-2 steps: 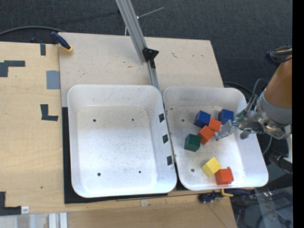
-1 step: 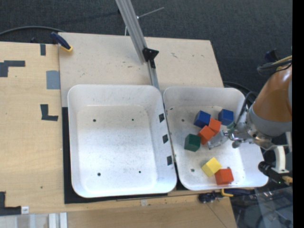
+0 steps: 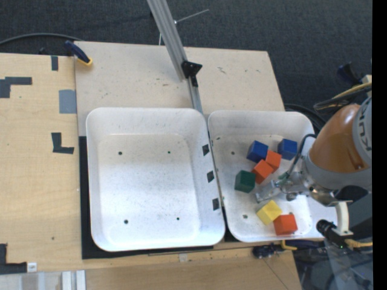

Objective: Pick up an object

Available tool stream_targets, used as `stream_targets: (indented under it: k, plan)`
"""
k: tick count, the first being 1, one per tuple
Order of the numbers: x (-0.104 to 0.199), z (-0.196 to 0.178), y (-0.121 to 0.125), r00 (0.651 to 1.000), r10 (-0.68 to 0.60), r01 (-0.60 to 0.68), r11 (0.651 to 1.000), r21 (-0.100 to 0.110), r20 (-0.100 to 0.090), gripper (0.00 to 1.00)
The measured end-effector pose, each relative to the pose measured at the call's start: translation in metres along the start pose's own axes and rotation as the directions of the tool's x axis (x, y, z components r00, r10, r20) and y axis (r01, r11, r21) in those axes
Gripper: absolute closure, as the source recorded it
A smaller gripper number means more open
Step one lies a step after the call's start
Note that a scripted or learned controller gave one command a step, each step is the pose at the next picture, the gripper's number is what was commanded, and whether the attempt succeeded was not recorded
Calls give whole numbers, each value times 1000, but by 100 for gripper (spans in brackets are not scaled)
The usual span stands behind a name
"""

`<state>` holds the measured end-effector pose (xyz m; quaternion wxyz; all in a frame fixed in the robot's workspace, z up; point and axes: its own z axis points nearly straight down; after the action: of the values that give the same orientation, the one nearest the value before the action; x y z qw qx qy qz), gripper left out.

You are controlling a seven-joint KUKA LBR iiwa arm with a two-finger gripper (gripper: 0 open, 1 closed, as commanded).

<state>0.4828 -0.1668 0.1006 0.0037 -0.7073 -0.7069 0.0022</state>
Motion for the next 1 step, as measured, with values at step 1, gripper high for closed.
stream_targets:
  k: [1]
  plan:
    - [0, -13, 1, 1000, -2, 2, 1000, -4, 0, 100]
